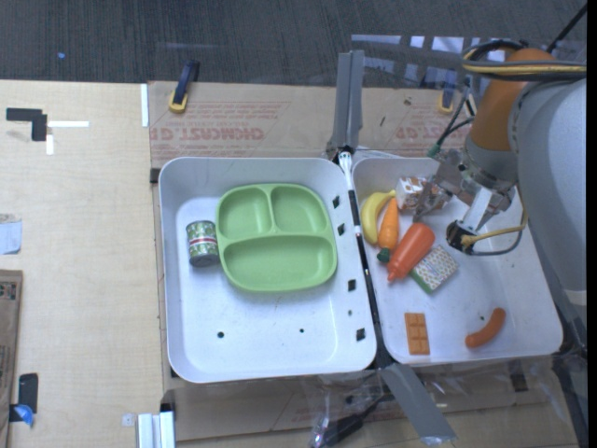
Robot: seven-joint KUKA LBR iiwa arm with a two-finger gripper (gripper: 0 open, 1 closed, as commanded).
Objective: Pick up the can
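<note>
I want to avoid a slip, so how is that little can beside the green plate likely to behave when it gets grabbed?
The can looks rigid, so it should hold its shape. Its round, label-wrapped side may slip or roll if nudged off-centre. It sits right beside the green plate, which probably leaves little space on that side.

One fixed camera hangs above the worktop (75, 250), tilted down at a slant — both white bins (177, 278) in frame, arm (550, 138) entering from the right.
</note>
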